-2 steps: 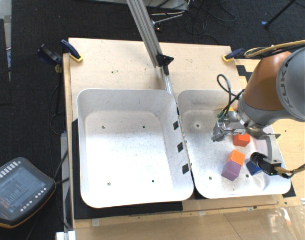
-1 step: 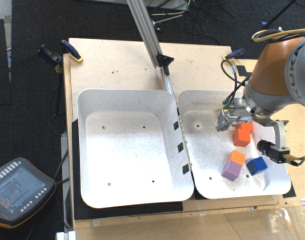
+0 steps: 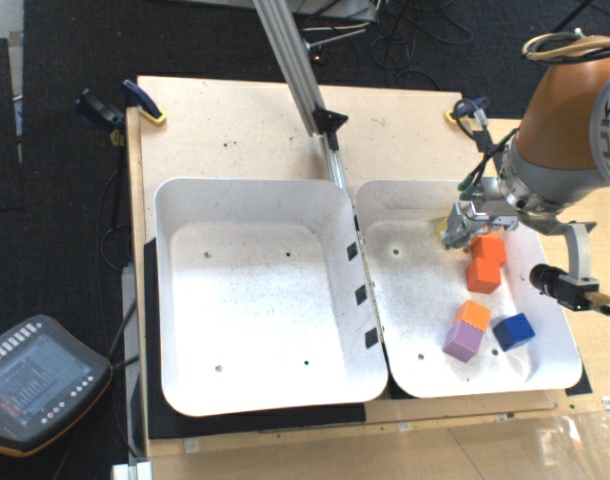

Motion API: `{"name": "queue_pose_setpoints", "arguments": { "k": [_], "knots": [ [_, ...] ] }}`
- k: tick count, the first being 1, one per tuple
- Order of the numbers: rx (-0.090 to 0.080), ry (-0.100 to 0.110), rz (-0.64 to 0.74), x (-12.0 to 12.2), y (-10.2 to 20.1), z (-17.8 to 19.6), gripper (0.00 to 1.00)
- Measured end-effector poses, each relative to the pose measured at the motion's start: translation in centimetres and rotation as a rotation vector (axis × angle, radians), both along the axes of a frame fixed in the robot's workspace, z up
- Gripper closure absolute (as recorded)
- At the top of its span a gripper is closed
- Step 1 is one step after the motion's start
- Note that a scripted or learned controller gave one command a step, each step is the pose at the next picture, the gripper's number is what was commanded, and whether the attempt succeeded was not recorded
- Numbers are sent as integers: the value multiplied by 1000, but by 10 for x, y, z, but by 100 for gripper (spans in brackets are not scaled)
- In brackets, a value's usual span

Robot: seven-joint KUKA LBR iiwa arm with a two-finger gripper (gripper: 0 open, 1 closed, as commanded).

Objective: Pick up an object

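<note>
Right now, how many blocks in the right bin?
4: tall orange block by the gripper, small orange block atop the purple block, blue block beside them. The arm may hide more.

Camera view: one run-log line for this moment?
arm: over right bin | pincer: above far end | orange block: beside pincer, not held | purple block, blue block: near end

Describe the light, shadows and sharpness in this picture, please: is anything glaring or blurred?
Camera view: even, soft light; the left bin is bright white without strong glare; the blue block and purple block cast only faint shadows; the bench edges bow slightly, as from lens distortion; the gripper looks a little soft, its details hard to read.
</note>
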State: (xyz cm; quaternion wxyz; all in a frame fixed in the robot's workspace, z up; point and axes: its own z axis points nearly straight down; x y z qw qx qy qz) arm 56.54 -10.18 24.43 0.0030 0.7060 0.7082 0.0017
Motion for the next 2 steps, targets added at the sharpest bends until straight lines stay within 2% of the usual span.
{"name": "queue_pose_setpoints", "arguments": {
  "k": [1, 2],
  "knots": [
    [4, 8, 5, -3, 61, -10, 100],
    [4, 7, 6, -10, 124, -5, 100]
  ]
}}
